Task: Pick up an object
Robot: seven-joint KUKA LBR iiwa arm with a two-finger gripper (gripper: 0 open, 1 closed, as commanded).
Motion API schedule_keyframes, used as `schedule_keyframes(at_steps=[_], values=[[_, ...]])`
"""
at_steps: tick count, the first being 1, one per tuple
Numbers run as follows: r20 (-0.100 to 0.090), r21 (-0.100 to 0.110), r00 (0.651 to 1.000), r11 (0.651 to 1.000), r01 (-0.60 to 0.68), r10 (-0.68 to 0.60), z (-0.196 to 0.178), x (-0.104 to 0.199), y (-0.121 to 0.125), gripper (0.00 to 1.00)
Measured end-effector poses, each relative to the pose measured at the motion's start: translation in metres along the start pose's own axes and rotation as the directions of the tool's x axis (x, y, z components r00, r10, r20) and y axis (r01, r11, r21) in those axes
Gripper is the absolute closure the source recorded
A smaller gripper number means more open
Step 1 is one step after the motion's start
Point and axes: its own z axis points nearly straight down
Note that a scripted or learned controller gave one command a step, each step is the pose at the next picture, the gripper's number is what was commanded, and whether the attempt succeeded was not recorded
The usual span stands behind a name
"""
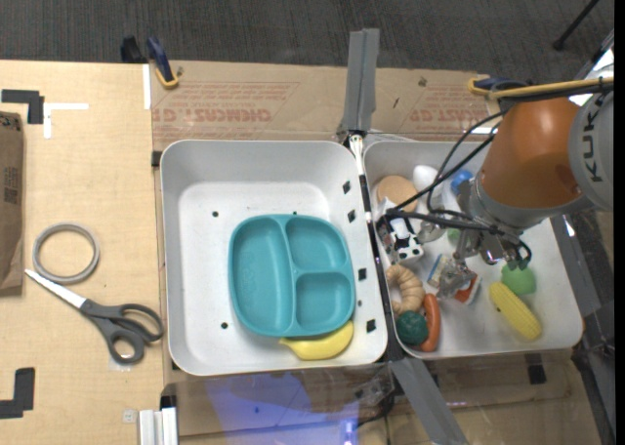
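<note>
Glossy teal divided plate point(291, 273), perhaps plastic

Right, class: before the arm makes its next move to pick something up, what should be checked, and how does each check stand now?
1. Gripper over the right bin: ok, it sits low among the toys.
2. Object between the fingers: cannot tell; the wrist and cables hide them.
3. Targets within reach: ok; corn, carrot and a green toy lie close by.
4. Clutter around the gripper: not ok; toys crowd together, so a clean grasp looks doubtful.
5. Left bin: ok; the teal plate and banana lie apart from the arm.
</note>
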Motion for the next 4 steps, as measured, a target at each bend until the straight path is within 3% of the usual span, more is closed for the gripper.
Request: schedule_keyframes(at_steps=[1,2,3,4], values=[[0.0,0.001,1.0,1.0,0.002,-0.002,0.0,-0.067,-0.028,0.0],[-0.002,0.0,0.997,0.997,-0.074,0.074,0.0,-0.016,0.012,0.0],[-0.003,-0.001,0.997,0.997,-0.08,0.08,0.0,0.025,-0.002,0.0],[0.002,0.0,0.984,0.984,-0.178,0.178,-0.04,-0.084,-0.038,0.0]])
